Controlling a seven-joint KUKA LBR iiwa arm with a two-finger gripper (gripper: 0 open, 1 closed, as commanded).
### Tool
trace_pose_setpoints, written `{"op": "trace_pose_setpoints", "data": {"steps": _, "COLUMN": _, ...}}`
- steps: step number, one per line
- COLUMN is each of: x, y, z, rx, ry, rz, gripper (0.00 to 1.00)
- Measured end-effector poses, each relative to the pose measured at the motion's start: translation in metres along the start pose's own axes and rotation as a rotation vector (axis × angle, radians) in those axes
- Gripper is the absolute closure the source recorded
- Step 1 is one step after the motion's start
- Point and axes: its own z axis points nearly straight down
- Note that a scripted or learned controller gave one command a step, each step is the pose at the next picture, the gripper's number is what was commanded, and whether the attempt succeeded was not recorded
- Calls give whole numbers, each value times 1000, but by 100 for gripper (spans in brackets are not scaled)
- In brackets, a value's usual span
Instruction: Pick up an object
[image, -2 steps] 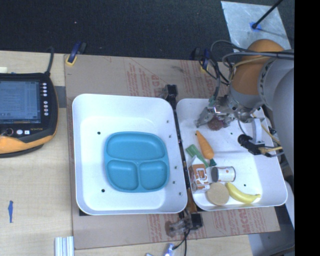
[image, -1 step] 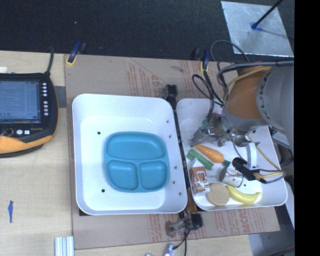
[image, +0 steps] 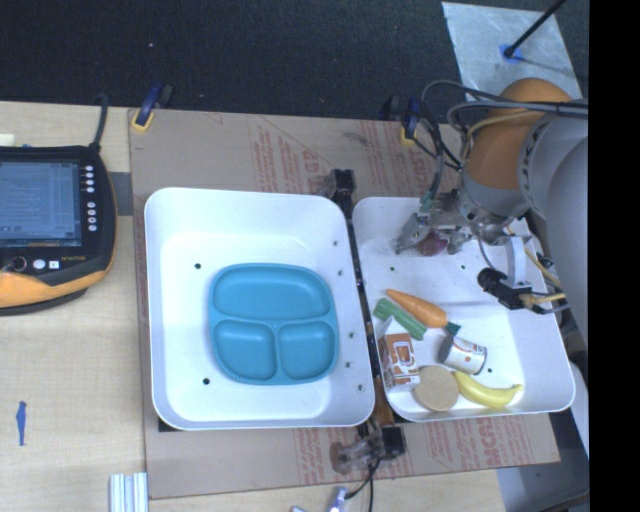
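The tabletop (image: 90, 380) carries 2 white bins. The left bin (image: 180, 230) holds a blue divided plate (image: 272, 322), well apart from the fingers. The right bin (image: 545, 385) has the arm (image: 520, 130) above its far end. The fingers (image: 432, 232) are low there, around a small dark object (image: 436, 243); I cannot tell if they are apart or together. Nearer than the fingers lie a carrot (image: 418, 308), a brown carton (image: 399, 362), a banana (image: 488, 392), a round biscuit (image: 436, 388) and a small can (image: 464, 354).
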Motion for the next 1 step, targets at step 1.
{"op": "trace_pose_setpoints", "data": {"steps": 1, "x": 0, "y": 0, "z": -10, "rx": 2, "ry": 1, "rz": -3, "gripper": 100}}
